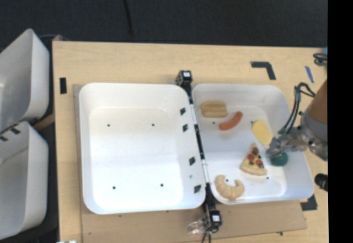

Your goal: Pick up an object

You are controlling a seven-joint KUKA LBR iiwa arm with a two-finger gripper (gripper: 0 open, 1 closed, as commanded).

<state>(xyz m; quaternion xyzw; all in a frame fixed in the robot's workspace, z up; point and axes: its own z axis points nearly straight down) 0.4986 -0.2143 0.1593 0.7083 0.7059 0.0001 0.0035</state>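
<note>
On the counter (138, 60), the right bin (242, 93) holds a hot dog bun (213, 109), a sausage (231, 120), a yellow piece (262, 132), a pizza slice (253, 161) and a croissant (229, 187). The gripper (278, 151) sits low beside the pizza slice, over a green object (280, 160).

No readable text, label, brand or number is showing anywhere. The bench (138, 63) is carrying only plain black corner marks and a blue strip, none bearing letters.

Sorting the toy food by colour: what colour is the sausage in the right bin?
The sausage is orange-red, clearest in the camera view.
</note>
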